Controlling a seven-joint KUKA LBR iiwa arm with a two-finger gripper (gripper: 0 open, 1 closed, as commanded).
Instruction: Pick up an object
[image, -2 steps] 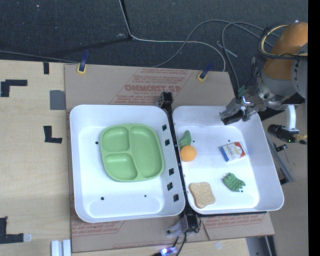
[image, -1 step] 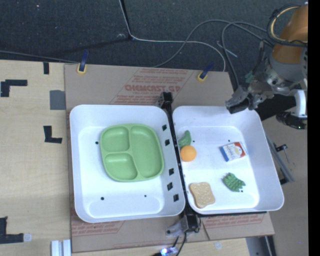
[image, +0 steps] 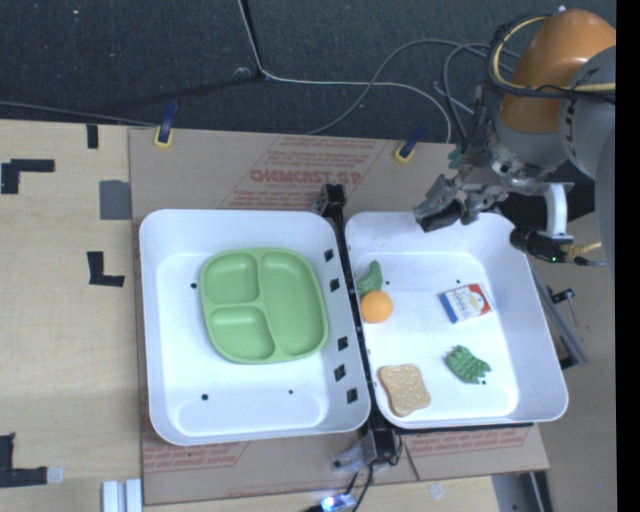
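Gripper (image: 447, 212) hangs over the far rim of the right bin (image: 530, 400), near that bin's far left corner. Arm (image: 555, 70) comes in from the upper right, orange band showing above the wrist. Nothing seen between the fingers. Whether they stand wide or narrow: cannot tell, the dark fingertips blur together against the rim.

All loose items lie nearer the camera than the gripper, inside the right bin, apart from it:
- Orange ball (image: 376, 307): below and left of the gripper, close to the divider between the bins, touching a small green piece (image: 371, 276) just beyond it. That green piece is the nearest item to the gripper.
- Small carton (image: 467, 302), white with red and blue: almost straight below the gripper, mid-bin.
- Green leafy toy (image: 467, 364): further down, below the carton.
- Toast slice (image: 404, 389): furthest off, at the near left of the bin.

Left bin (image: 170, 400) holds a green divided plate (image: 264, 304), well left of the gripper.
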